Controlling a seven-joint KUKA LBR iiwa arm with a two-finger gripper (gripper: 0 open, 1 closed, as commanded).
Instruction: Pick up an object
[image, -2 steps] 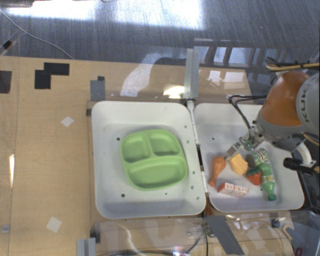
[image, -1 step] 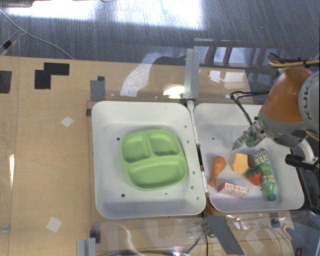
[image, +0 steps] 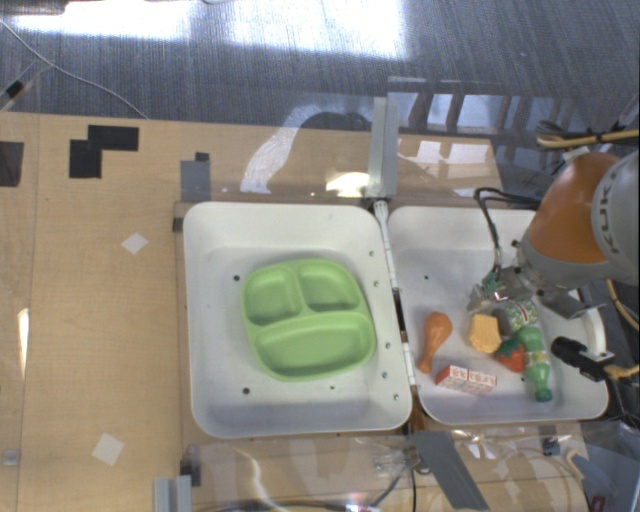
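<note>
Wooden bench (image: 90, 330) carries two white bins: the left bin (image: 215, 300) holds one green tray (image: 308, 318), the right bin (image: 440, 250) five items. One drumstick (image: 433, 340) lies with its long axis slanting, thick end up-right. One yellow block (image: 485, 334), one carton (image: 466, 378), one tomato (image: 512, 355) and one green bottle (image: 536, 362) sit nearby. Gripper (image: 500, 292) hovers above the block; whether it is open or closed is unclear.

arm (image: 600, 215): grey casing | orange band above wrist | black cable alongside
</note>
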